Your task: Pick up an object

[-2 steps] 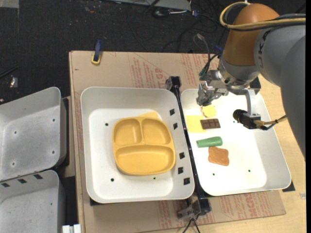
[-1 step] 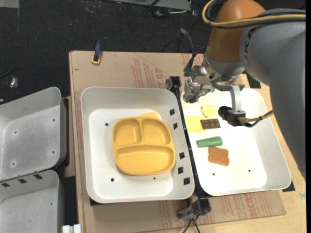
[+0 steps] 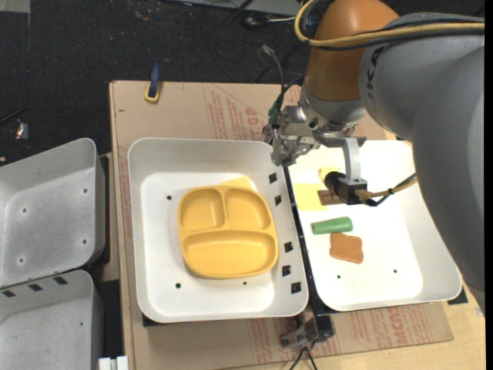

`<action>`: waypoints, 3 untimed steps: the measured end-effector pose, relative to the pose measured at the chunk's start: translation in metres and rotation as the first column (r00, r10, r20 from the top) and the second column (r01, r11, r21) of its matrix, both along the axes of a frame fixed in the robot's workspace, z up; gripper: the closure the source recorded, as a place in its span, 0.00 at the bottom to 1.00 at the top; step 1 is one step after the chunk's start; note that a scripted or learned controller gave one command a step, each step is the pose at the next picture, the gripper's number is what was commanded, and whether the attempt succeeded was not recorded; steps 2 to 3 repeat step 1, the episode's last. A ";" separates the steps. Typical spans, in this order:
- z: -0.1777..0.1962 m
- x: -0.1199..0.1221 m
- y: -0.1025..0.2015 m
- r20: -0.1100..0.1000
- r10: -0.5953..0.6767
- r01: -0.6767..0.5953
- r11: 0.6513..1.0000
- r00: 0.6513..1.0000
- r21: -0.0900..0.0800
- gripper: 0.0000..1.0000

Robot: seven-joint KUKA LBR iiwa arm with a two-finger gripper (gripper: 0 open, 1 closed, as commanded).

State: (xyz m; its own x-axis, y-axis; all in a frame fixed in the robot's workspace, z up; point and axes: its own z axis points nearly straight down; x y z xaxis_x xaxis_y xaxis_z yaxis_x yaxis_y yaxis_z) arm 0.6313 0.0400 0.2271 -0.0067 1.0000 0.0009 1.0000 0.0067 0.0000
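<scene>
The grey arm (image 3: 431, 83) with its orange band (image 3: 350, 25) is filling the upper right of the frame, nearest the lens, and it is hanging over the upper part of the right bin (image 3: 400, 284). Below its wrist the gripper (image 3: 296, 146) is sitting at the top of the divide between the two bins, just above the right bin's upper left corner; how it is set cannot be told from this slant, and nothing is visibly held. The likeliest things to pick are lying down-frame and slightly right of the gripper: a green cylinder (image 3: 332, 225) with its long axis running left to right, and just below it, apart by a sliver, an orange-brown lump (image 3: 347, 248). A pale yellow flat piece (image 3: 310, 196) is lying between the gripper and the green cylinder. In the left bin (image 3: 154, 284), left and below the gripper, a yellow divided tray (image 3: 228, 232) is resting flat. A dark fitting with a cable (image 3: 345, 186) is covering part of the yellow piece, and the arm is hiding the right bin's upper edge.
</scene>
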 end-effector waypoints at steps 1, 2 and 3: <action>-0.004 -0.010 0.046 -0.002 0.000 0.000 1.000 1.000 0.000 1.00; -0.004 -0.010 0.046 -0.002 0.000 0.000 1.000 1.000 0.000 1.00; -0.004 -0.010 0.046 -0.002 0.000 0.000 1.000 1.000 0.000 1.00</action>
